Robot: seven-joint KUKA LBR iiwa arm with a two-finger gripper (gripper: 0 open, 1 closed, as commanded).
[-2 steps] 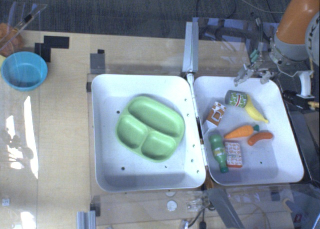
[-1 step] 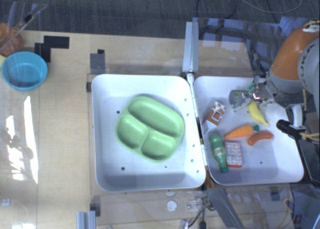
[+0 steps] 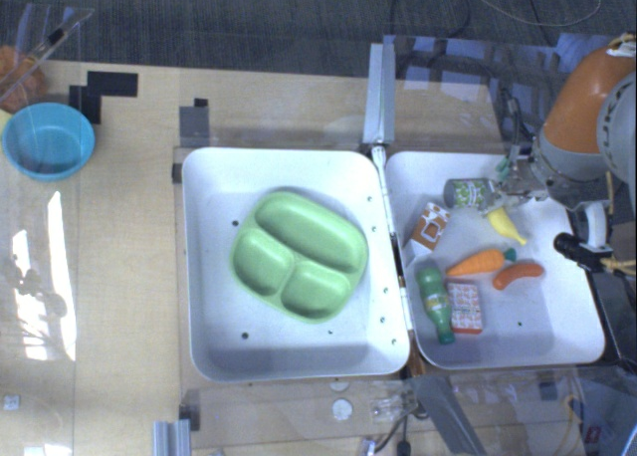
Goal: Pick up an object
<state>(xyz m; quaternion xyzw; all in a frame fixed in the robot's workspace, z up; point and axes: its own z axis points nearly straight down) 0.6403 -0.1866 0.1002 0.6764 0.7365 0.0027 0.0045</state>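
- Nearest the camera, along the front of the right bin [image 3: 587,344], lie a green bottle [image 3: 434,303] and a small red-and-white packet [image 3: 465,307], side by side and just about touching, close to the bin's left wall
- Behind them, toward the middle of that bin, an orange carrot [image 3: 479,263] lies crosswise with a red sausage-shaped piece [image 3: 519,275] just beside it on the right
- Farther back sit a small orange-and-white carton [image 3: 430,226] near the left wall, a yellow banana-like piece [image 3: 506,224] near the bin's centre, and a green-labelled can [image 3: 470,192] on its side toward the back edge
- At the back right of the right bin the gripper [image 3: 520,180] hangs low, its tip just beside the can and above the yellow piece; I cannot tell whether its fingers are spread or closed, and nothing shows clearly between them
- Left bin [image 3: 214,344] holds one thing, a green divided tray [image 3: 300,254] with three compartments, set near its centre and turned at a slant
- On the bench's far left edge, well apart from both bins, stands a blue bowl [image 3: 49,139]
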